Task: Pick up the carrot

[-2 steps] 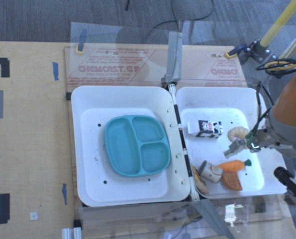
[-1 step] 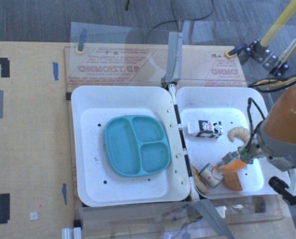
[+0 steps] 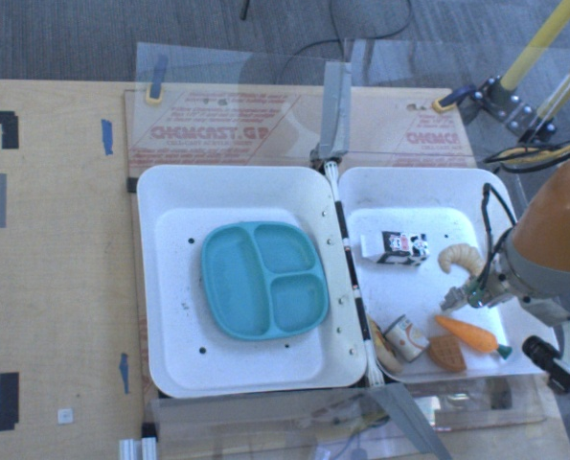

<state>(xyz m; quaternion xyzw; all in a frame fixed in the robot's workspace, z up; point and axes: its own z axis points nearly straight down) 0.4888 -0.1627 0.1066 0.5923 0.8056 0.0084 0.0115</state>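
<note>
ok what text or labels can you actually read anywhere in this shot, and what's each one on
"CHEMCAST GP", red print, seen mirrored, on the clear sheet behind the left bin.
More red print on the clear sheet behind the right bin: too blurred to read.
Black and white carton in the right bin: markings too small to read.
Small can: label unreadable.
Nothing readable on the carrot or the teal plate.
</note>
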